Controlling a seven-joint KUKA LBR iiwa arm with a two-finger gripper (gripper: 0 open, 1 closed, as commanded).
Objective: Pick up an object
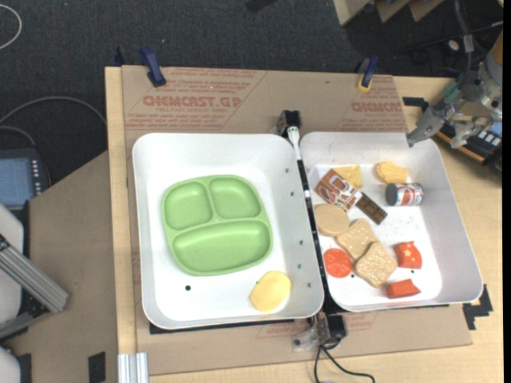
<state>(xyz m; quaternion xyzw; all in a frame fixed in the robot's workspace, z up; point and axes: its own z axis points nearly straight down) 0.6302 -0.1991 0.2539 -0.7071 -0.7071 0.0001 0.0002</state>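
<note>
1. Camera view has the gripper (435, 118) up at about two o'clock, hanging over the far right corner of the right bin (455, 214), with nothing between its fingers; I cannot tell from here whether they are spread or closed.
2. Its grey body leans in from the right edge, pointing down and leftward toward the bin's rim.
3. Candidate objects lie in the right bin: a yellow piece (391, 171) and a small can (403, 195) on its side at twelve to one o'clock of the bin, both near the gripper but apart from it.
4. A brown wrapped bar (343, 191) sits toward eleven o'clock, touching a tan round cracker (330, 219).
5. Two square crackers (367, 250) overlap at the bin's centre, a red tomato slice (338, 262) just beside them at seven o'clock.
6. Red pieces (407, 254) sit at four to five o'clock, near the right wall.
7. Open white floor shows along the right bin's far edge and right side.
8. The left bin (148, 214) holds a green divided plate (215, 223) in its middle and a yellow lemon-like item (270, 291) at five o'clock.
9. Both bins rest on a cardboard sheet (239, 94) clamped by blue clips (152, 66) at twelve o'clock, with dark carpet beyond.
</note>
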